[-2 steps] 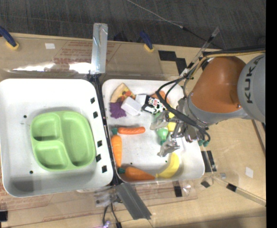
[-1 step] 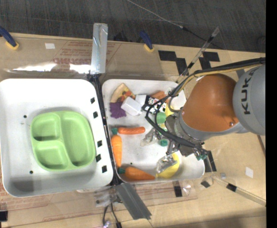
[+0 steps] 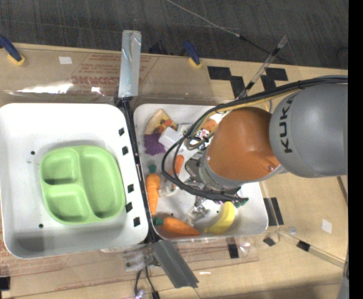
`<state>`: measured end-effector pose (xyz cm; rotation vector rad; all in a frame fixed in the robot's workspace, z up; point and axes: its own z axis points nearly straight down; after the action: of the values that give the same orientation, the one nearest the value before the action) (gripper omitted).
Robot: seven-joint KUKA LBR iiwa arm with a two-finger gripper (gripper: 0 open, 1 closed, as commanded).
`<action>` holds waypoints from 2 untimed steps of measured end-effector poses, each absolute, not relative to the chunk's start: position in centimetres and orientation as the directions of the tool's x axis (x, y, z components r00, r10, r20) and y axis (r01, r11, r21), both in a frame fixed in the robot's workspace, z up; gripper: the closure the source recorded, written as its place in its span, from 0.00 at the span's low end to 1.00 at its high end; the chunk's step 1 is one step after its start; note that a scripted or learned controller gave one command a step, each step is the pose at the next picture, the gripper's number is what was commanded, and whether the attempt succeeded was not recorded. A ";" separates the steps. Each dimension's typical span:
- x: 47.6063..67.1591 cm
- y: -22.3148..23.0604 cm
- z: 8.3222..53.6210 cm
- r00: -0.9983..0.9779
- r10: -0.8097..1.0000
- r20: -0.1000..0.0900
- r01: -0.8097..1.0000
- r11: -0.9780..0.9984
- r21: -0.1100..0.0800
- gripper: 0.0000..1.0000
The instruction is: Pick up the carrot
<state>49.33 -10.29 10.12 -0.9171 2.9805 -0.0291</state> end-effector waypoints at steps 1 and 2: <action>49.1 -12.2 19.5 -0.954 -0.299 -0.005 -0.299 0.954 -0.003 0.00; 50.0 -10.0 10.7 -0.910 -0.415 -0.011 -0.415 0.910 -0.012 0.00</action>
<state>49.99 -10.01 10.68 -0.6636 3.0569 -0.0141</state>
